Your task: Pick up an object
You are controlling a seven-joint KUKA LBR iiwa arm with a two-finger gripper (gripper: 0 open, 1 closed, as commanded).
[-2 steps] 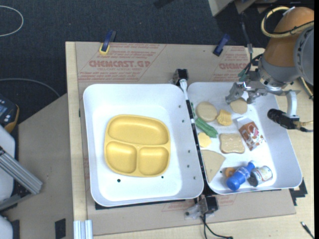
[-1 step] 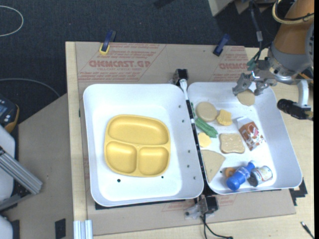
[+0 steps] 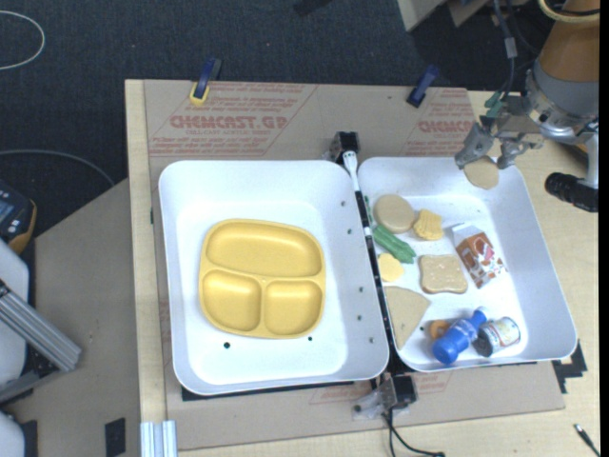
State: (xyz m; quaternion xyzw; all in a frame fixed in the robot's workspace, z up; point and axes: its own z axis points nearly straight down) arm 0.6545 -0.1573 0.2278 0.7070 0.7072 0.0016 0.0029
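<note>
- Below-left of the fingers: tan round cracker, green plastic bean pod, toast slice
- Fingers clamped on pale round biscuit

1. The left shallow white bin held a yellow three-compartment plastic tray at its centre, with bare floor all around.
2. The right shallow white bin was crowded down its left and lower parts; its right strip lay open.
</note>
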